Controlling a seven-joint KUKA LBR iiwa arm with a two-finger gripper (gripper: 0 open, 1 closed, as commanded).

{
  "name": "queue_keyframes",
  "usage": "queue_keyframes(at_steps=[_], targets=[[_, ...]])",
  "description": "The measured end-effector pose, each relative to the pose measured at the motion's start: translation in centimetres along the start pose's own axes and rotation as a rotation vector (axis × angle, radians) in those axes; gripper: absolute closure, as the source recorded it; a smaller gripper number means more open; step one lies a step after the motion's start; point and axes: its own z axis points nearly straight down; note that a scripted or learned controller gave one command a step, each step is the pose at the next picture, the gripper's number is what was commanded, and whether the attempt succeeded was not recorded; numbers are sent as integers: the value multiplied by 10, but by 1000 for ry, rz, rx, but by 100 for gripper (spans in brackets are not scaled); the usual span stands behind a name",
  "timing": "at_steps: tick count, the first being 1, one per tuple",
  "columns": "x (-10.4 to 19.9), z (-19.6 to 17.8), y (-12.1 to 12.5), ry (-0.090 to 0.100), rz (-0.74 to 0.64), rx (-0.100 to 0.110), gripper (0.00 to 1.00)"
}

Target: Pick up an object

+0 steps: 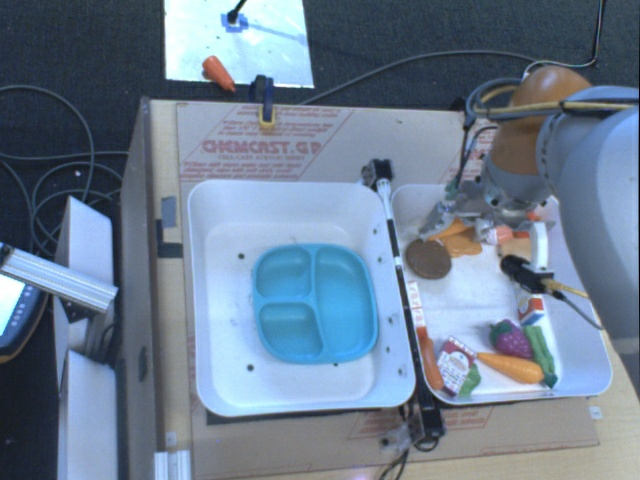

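in the right bin (pixel 590 373), near its back edge, the gripper (pixel 462 214) sits low over an orange toy piece (pixel 458 238). a brown disc (pixel 429 259) lies just to its left. whether it grips anything, i cannot tell.

- 2 white bins: left bin (pixel 215 268), right bin (pixel 590 363)
- 1 blue divided plate (pixel 313 303)
- 1 brown disc (pixel 429 259)
- 1 carrot (pixel 512 366)
- 1 grape bunch (pixel 512 340)
- 1 red-white packet (pixel 455 364)

Blue tray (pixel 315 303), brown disc (pixel 429 259)
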Motion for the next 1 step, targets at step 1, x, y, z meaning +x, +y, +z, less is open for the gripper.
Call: queue_keyframes(at_steps=[1], targets=[[0, -5, -15, -10, -2, -16, 0]])
